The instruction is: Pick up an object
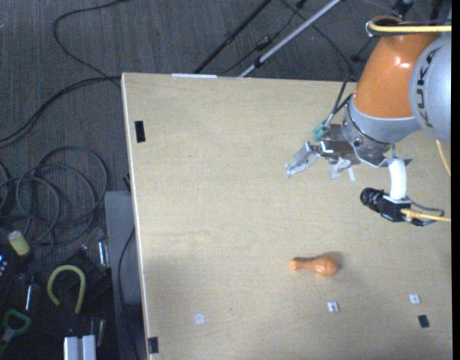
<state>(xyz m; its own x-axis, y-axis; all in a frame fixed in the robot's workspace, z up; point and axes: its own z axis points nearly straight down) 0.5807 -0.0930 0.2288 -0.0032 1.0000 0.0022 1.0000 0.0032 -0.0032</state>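
**Orange object lay unheld below an open gripper**

Orange object (317, 265), pear- or skittle-shaped, was the only loose thing worth a grab on the pale surface (214, 201). Notes taken from the gripper outward.

Gripper (320, 165): the two pale fingers were spread apart, nothing between them. It pointed toward the camera view's left, off the end of the grey arm with its orange band (391, 66), which came in from the right. How high it stood above the surface could not be judged.

Object: well apart from the gripper, lower in the view and roughly under it. It lay flat on its side. Long axis ran nearly left to right across the view, tipped slightly. Narrow neck pointed left; the fat bulb sat at the right end.

A few small dark and pale markers (333, 306) sat on the surface near the lower edge, clear of the object.

Step in hand, as I judged it: approach, before any grasp. The next move likely called for carrying the gripper over the object, turning the fingers to straddle the short axis, preferably at the bulb or mid-body, then descending and closing. A rounded body like that could roll if nudged off-centre.
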